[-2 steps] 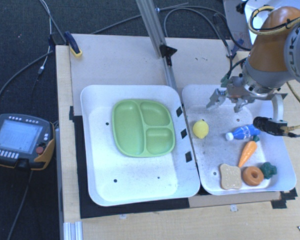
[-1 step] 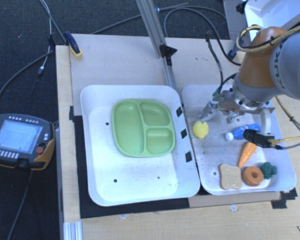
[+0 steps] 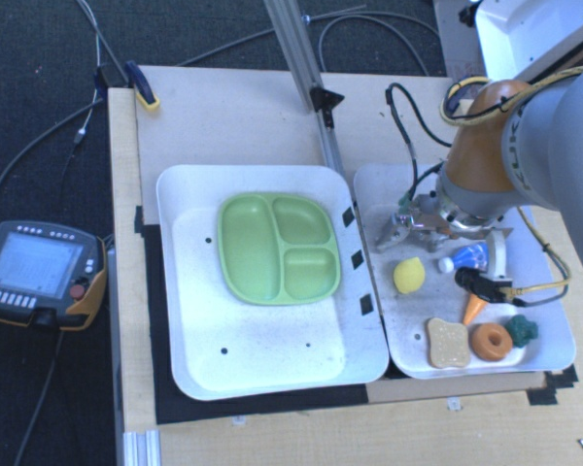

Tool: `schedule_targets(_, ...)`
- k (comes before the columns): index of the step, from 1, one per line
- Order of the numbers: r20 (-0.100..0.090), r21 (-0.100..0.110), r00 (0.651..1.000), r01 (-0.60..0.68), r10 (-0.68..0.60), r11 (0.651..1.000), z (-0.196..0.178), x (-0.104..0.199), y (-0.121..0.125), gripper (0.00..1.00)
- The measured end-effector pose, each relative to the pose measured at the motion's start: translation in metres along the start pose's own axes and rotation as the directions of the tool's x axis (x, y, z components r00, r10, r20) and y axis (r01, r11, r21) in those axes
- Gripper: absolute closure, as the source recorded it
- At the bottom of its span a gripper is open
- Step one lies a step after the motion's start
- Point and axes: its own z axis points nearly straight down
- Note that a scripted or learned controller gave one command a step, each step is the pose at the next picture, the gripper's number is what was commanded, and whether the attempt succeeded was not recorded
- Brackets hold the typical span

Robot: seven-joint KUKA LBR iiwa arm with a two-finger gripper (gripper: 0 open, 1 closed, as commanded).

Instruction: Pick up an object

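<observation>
two shallow white bins sit side by side on a desk (image 3: 243, 115), seen from above at a slant. the left bin (image 3: 262, 357) holds a green divided plate (image 3: 277, 249). the right bin (image 3: 554, 352) holds several small toy foods: a yellow lemon (image 3: 409, 276) near the middle, a slice of bread (image 3: 448, 343) and a donut (image 3: 491, 341) along the front edge, an orange carrot (image 3: 474, 309), a dark green piece (image 3: 523, 330), and a small blue and white item (image 3: 466, 258).

the grey arm with its orange band reaches in from the right, and its gripper (image 3: 408, 225) hangs low over the back of the right bin, just behind the lemon. i cannot tell how far open the fingers are, and nothing shows between them.

the lemon looks like the closest candidate. it appears light, smooth and rounded, so it may roll or slip; taking it across its widest part seems safest. the blue item sits just beside it and the bin wall (image 3: 369, 260) is near, which could crowd the approach.

off the desk to the left lies a control pendant (image 3: 41, 275).
</observation>
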Motion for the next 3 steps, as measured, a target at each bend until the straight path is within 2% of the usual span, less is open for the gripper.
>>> schedule_targets(1, 0.001, -0.005, 1.000, 0.000, 0.000, 1.000, -0.014, 0.000, 0.002, 1.00)
schedule_targets(3, 0.002, -0.009, 1.000, 0.001, -0.001, 1.000, -0.103, -0.006, 0.002, 1.00)
